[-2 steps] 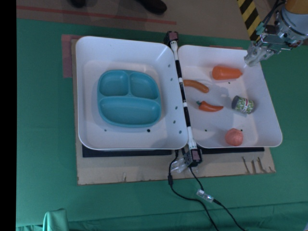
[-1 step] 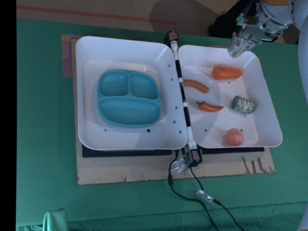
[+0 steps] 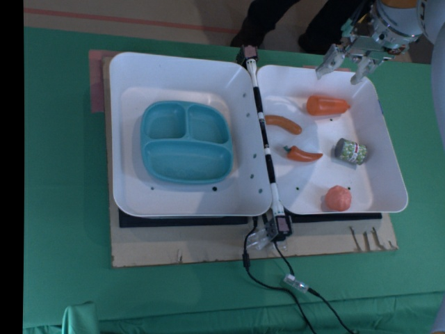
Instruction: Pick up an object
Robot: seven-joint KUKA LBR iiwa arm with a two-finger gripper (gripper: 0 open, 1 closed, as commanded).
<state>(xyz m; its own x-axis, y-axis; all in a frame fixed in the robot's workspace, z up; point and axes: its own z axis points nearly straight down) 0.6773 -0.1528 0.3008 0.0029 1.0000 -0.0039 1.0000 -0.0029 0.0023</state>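
The right bin [image 3: 389,172] holds several toy items: an orange carrot-like piece [image 3: 327,105], a sausage [image 3: 283,124], a red chili pepper [image 3: 302,154], a small green-labelled can [image 3: 350,151] lying on its side, and a round pinkish-orange fruit [image 3: 338,198]. My gripper [image 3: 344,68] hangs above the bin's far edge, just beyond the carrot piece. Its two fingers [image 3: 328,64] are spread apart with nothing between them.
The left bin [image 3: 125,186] carries a teal divided plate [image 3: 185,142]. A black-and-white divider bar [image 3: 263,131] runs between the bins. Cables [image 3: 292,282] trail over the green cloth in front. A dark-clothed person stands at the far side.
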